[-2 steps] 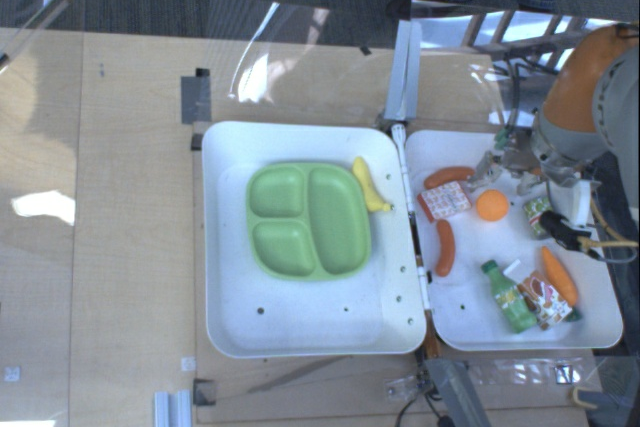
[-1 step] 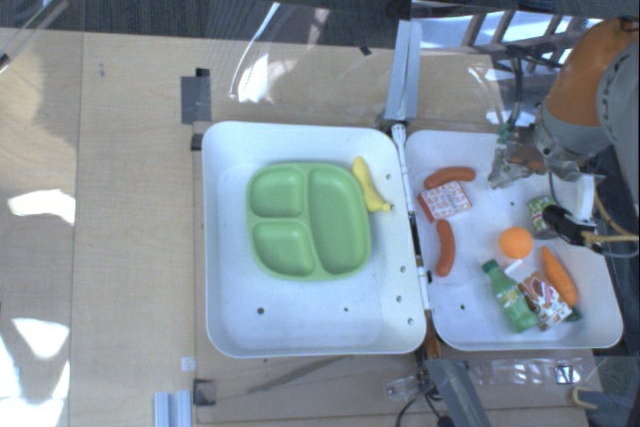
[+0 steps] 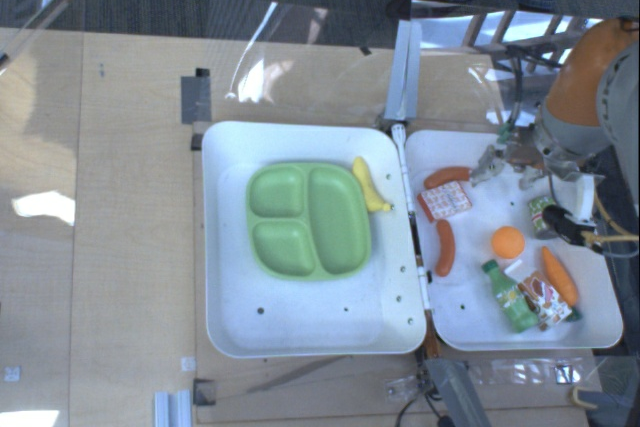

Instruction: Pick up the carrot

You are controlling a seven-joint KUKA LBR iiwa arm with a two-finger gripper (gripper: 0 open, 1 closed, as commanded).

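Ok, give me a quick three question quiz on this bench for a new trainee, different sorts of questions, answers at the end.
1. True or false: the carrot lies in the left bin.
2. Multiple choice: what touches the right edge of the green divided plate? A) orange ball B) yellow banana C) green bottle
3. Fill in: the orange ball lies to the ___ of the carrot in the camera view.

Key: 1. False, it lies in the right bin. 2. B, the yellow banana. 3. Left.
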